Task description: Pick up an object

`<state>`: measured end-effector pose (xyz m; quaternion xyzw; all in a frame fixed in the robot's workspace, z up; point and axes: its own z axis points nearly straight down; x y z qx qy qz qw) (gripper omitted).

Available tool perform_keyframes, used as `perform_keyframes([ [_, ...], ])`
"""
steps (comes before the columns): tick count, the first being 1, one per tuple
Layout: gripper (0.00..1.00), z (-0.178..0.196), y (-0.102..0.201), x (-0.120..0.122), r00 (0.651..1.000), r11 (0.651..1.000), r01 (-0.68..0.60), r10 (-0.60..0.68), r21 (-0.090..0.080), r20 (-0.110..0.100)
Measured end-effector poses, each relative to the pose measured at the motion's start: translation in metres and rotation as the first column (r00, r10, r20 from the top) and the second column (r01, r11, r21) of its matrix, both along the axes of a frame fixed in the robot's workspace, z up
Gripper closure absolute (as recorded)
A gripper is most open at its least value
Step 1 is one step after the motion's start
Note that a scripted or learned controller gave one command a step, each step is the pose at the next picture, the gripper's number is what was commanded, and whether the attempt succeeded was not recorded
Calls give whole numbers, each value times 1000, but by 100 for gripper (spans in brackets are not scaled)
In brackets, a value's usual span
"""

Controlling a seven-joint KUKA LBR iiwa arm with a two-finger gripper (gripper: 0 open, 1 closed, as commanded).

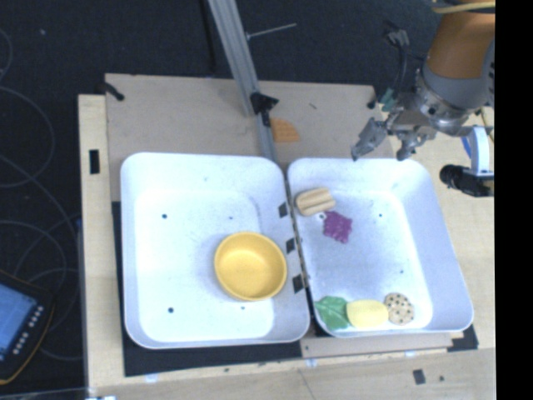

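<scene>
Arm cut off at top, end effector open, empty, above right bin rim.

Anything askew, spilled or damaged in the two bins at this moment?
Nothing stands out. The yellow bowl sits upright in the left bin. In the right bin, the tan bread roll and purple piece lie near the divider, and three small food items cluster at the near edge. The gripper hovers open above the right bin's far edge.
</scene>
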<state>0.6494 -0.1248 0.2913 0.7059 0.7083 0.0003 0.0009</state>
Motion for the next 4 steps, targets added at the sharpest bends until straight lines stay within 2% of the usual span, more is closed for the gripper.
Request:
perform_keyframes([
  [1, 0, 0, 0, 0, 1000, 1000, 0, 0, -1, 0],
  [2, 0, -43, -5, 2, 1000, 1000, 4, -4, -2, -4],
  [3, 0, -106, -10, 0, 1000, 1000, 4, -4, -1, -7],
  [4, 0, -151, -5, 2, 1000, 1000, 2, -2, -1, -6],
])
